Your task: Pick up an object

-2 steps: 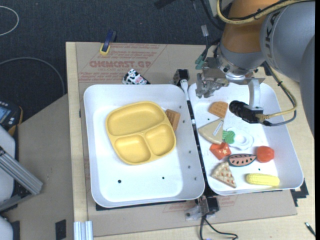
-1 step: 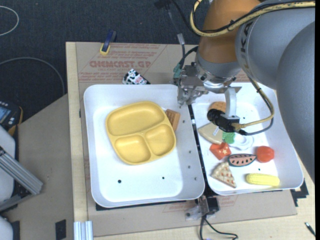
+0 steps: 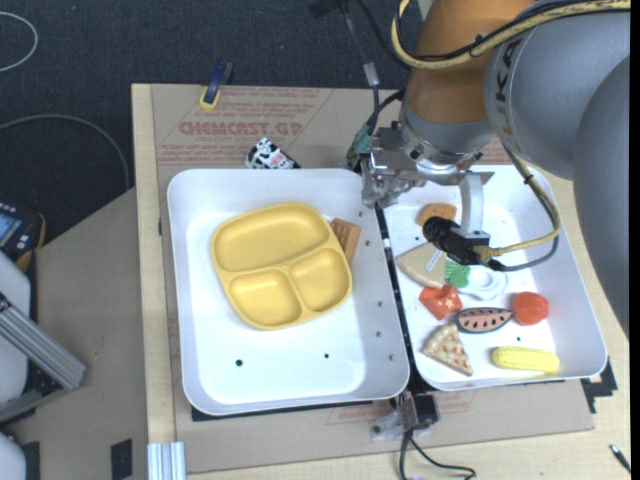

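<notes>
Yellow tray (image 3: 282, 264), red tomato (image 3: 530, 307), yellow corn (image 3: 524, 359), white bins (image 3: 190, 268).

I am working at a lab bench: two white bins (image 3: 200, 348) are sitting on a cardboard sheet (image 3: 240, 118), cables (image 3: 20, 128) trailing over dark carpet.

The yellow divided plate (image 3: 281, 265) is showing smooth, slightly glossy plastic. Both white bins (image 3: 200, 348) are looking like smooth, faintly shiny plastic. The board (image 3: 250, 118) beneath is appearing matt, like cardboard. The arm's orange band (image 3: 460, 28) is gleaming glossily.
</notes>
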Available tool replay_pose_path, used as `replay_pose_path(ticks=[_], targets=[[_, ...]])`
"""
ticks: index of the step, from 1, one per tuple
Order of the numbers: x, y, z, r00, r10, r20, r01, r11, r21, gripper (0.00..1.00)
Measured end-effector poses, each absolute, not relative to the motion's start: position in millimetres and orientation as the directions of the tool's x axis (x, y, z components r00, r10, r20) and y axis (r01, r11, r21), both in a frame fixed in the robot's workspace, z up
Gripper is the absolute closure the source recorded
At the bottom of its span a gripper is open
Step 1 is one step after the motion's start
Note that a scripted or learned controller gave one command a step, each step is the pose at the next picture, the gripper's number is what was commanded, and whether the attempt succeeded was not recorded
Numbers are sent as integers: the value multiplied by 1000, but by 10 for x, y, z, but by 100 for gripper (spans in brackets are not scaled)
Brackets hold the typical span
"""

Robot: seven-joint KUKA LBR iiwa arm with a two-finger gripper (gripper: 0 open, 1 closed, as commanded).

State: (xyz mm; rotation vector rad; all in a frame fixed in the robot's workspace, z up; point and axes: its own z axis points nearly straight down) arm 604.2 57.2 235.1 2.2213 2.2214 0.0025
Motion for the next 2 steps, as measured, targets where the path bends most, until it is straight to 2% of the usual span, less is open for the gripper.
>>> replay_pose_path(ticks=[1, 2], targets=[[5983, 493, 2314, 1, 1000, 0, 1000, -1, -3, 100], [6122, 598, 2294, -2, 1000, 1, 1000, 2, 2, 100]])
